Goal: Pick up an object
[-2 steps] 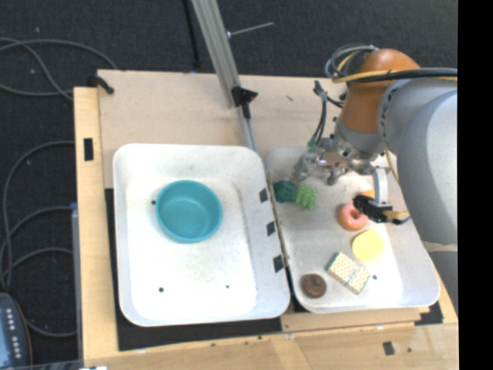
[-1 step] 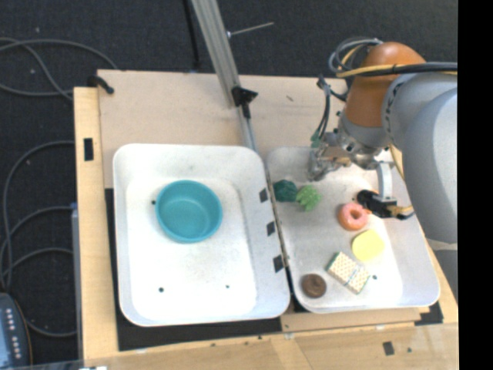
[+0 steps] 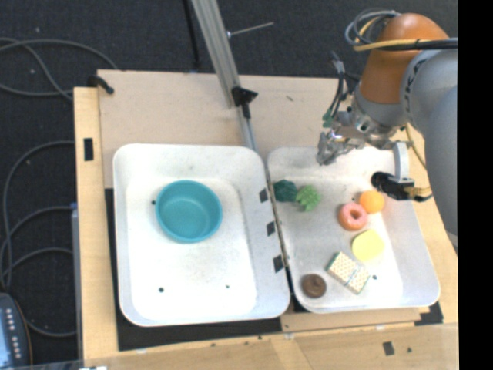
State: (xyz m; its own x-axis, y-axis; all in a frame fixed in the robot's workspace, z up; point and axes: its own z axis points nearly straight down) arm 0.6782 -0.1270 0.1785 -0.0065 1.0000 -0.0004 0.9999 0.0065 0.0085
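Two green toys (image 3: 296, 194) below claw (image 3: 330, 151).

The bowl (image 3: 189, 210) is teal, sitting in a white bin (image 3: 139, 284) speckled with dark flecks. The other white bin (image 3: 408, 280) holds a dark green lump (image 3: 284, 190), a lighter green broccoli piece (image 3: 308, 198), a pink doughnut (image 3: 353, 216), an orange ball (image 3: 372, 201), a yellow disc (image 3: 368, 246), a brown round piece (image 3: 313, 285) and a cream block (image 3: 347, 271) dotted with coloured specks. The surface (image 3: 169, 106) is pale tan. The arm (image 3: 431, 83) is grey with an orange band.
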